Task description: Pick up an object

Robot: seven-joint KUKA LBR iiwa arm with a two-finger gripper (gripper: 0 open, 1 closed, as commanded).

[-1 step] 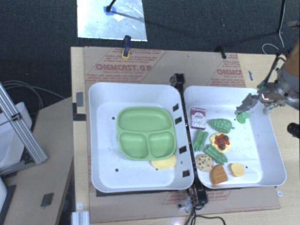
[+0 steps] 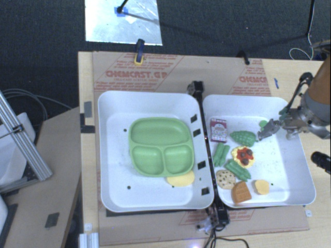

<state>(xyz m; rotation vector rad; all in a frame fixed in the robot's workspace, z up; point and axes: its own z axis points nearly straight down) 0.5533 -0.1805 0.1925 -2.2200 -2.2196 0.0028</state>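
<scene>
A wooden bench [image 2: 170, 66] carries 2 shallow white bins side by side. The left bin [image 2: 116, 112] holds a green tray [image 2: 160, 146] with 3 compartments, and a flat yellow piece [image 2: 181, 179] peeks from under the tray's near edge. The right bin [image 2: 295, 174] holds the likely targets, packed toward its left half: a small red and white box [image 2: 219, 129], leafy green toy vegetables [image 2: 243, 137], green bean pods [image 2: 221, 153], a small pizza piece [image 2: 243, 156], a cookie [image 2: 225, 179], a brown bread piece [image 2: 241, 191] and a yellowish chunk [image 2: 261, 187]. The grey arm reaches in from the right, and its gripper [image 2: 269, 129] hangs just beside the leafy vegetables with nothing visibly between its fingers. I cannot tell whether those fingers are apart or together; they blur into 1 dark shape. The risk I see is crowding: the items lie touching, so a descent could nudge neighbours or pinch 2 at once, and flat pieces may slip. A small green bit near the gripper is partly hidden.
</scene>
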